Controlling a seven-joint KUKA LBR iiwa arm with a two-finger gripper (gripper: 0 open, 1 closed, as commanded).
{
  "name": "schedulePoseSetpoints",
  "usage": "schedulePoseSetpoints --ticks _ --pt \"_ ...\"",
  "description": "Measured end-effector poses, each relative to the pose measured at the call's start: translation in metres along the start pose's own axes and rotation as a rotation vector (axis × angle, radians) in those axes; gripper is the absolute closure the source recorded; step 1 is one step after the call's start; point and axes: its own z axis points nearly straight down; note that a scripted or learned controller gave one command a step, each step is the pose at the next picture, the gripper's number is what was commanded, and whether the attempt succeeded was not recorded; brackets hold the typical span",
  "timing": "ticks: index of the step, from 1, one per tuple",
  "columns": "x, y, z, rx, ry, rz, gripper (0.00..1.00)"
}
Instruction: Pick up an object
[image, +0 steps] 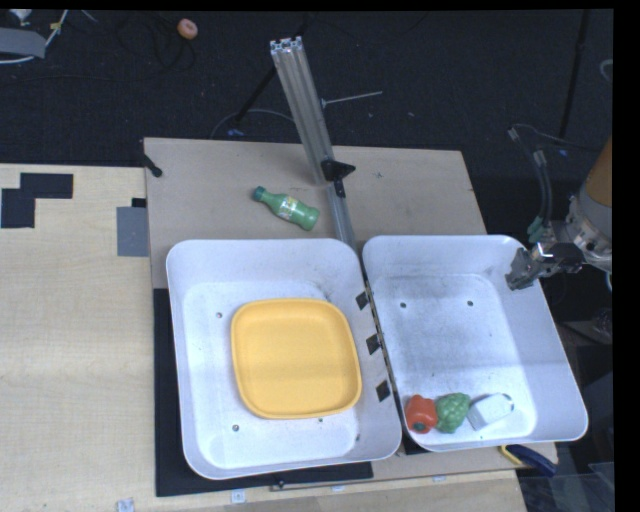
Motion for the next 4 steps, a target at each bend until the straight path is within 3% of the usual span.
schedulePoseSetpoints --ticks 1,3,4 --pt "-0.001 0.001 -0.052 -0.001 0.0 0.0 1.0" --pt "0.107 -0.011 -0.018 0.005 0.002 -0.004 1.0" --pt "0.156 -0.03 -0.004 0.005 0.002 -0.004 1.0"
